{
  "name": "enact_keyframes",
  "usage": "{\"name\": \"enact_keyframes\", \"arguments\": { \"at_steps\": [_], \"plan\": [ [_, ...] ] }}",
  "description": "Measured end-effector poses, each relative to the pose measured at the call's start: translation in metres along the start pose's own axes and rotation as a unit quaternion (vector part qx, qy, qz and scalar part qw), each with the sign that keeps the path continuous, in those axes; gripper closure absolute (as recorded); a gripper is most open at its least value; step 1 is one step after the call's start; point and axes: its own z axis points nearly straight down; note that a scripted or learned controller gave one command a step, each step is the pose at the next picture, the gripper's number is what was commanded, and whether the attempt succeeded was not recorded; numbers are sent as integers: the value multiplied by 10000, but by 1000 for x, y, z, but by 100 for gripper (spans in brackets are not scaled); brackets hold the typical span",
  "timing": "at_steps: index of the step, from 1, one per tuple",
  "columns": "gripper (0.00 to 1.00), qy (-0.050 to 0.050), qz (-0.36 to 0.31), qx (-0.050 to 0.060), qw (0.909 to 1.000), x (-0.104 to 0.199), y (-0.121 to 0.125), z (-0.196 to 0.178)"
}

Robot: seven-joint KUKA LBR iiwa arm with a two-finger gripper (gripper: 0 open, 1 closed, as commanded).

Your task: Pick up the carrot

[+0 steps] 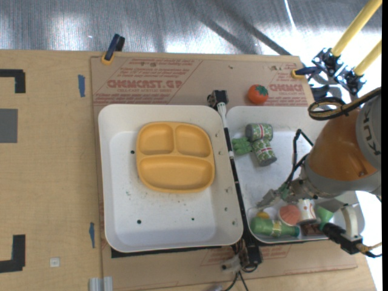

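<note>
Camera view: pincer (pixel 290 194) low by right bin's (pixel 280 115) near edge; grip state unclear.

From my station I can read red printing on the brown cardboard sheet (pixel 182 80) that lies on the counter under both bins. Along its far edge, beyond the left bin (pixel 115 180), it says "CHEMCAST", followed by letters I take for "GP", with smaller lines I can't make out. Beyond the right bin (pixel 285 115), near the far right corner, "CHEMCAST" appears again, partly cut off. The cans' labels are unreadable.
</note>
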Motion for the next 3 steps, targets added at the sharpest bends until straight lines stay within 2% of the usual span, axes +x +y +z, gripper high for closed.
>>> {"name": "enact_keyframes", "arguments": {
  "at_steps": [1,2,3],
  "plan": [
    [100,-26,12,-34,10000,-1,2,-11],
    [100,-1,142,2,9999,35,84,-98],
    [0,-4,142,12,9999,35,84,-97]
  ]
}}
